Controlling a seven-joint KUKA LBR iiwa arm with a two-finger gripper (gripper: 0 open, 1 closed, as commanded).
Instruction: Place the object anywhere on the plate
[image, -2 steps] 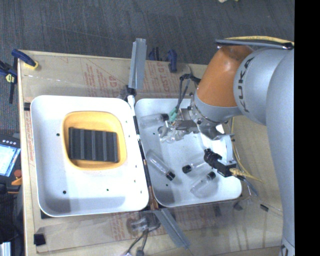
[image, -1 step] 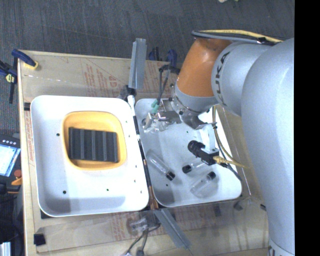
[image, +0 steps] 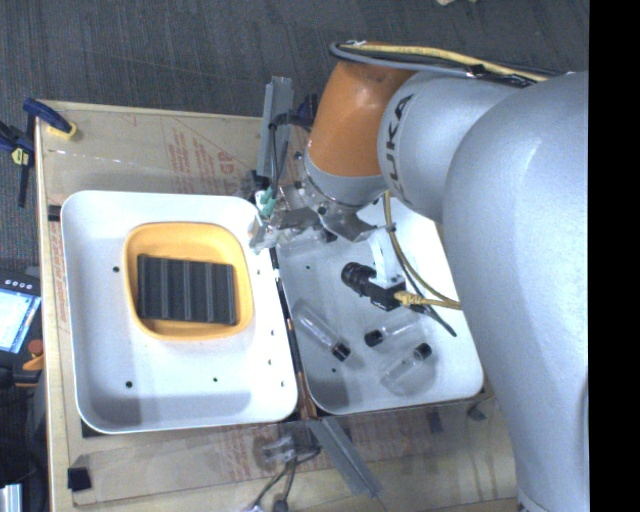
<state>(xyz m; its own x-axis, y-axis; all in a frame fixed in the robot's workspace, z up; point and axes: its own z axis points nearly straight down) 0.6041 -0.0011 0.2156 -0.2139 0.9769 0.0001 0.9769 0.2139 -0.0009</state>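
A yellow plate (image: 187, 240) with a dark ridged centre lies in the left white bin (image: 100, 380). My gripper (image: 266, 224) hangs over the wall between the two bins, just right of the plate's upper right corner. A small teal piece (image: 264, 203) shows at the gripper's tip; whether it is a held thing I cannot tell. In the right bin (image: 330, 400) lie clear vials with black caps: one (image: 322, 332) near the bin's left side, two more (image: 408, 358) toward the front right. The arm hides the back of the right bin.
A small black cap (image: 375, 337) lies among the vials. The bench (image: 150, 140) of pale board surrounds the bins, with a blue clamp (image: 50, 116) at its back left corner and a grey metal bracket (image: 277, 110) behind the bins.
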